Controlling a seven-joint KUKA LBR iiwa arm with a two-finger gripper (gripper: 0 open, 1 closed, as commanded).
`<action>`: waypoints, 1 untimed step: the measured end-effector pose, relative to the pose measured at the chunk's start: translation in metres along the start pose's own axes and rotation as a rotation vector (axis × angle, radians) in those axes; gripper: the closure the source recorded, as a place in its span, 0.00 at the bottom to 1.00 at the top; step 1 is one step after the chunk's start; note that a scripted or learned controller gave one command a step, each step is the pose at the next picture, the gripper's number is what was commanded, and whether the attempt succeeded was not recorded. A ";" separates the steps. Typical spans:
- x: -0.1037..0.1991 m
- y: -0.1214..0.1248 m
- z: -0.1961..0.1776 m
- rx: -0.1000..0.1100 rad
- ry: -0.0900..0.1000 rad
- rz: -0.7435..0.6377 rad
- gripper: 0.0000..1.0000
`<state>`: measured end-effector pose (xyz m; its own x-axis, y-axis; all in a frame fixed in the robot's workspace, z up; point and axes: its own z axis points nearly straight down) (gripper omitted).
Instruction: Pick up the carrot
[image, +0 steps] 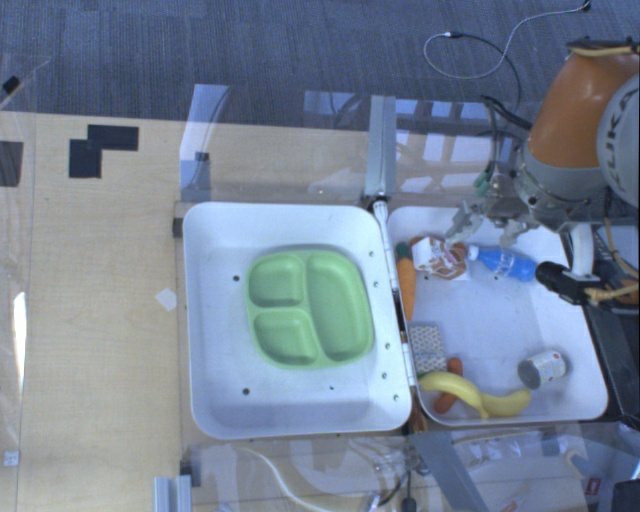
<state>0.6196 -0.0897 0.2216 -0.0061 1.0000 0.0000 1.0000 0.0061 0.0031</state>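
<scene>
Pincer (487, 222) open, holding nothing, near right bin's (590, 385) back wall; carrot (406, 288) lying left and nearer camera, lengthwise along left wall.

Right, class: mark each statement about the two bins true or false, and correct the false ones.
1. The green divided tray lies in the left bin. True.
2. The carrot lies inside the green tray. False: it lies in the right bin, along its left wall.
3. The banana lies near the right bin's front edge. True.
4. The blue bottle lies in the left bin. False: it lies in the right bin.
</scene>
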 end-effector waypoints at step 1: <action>0.064 0.000 0.036 -0.001 0.000 -0.169 0.00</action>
<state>0.6197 -0.0255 0.1855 -0.1747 0.9846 -0.0001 0.9846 0.1747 0.0042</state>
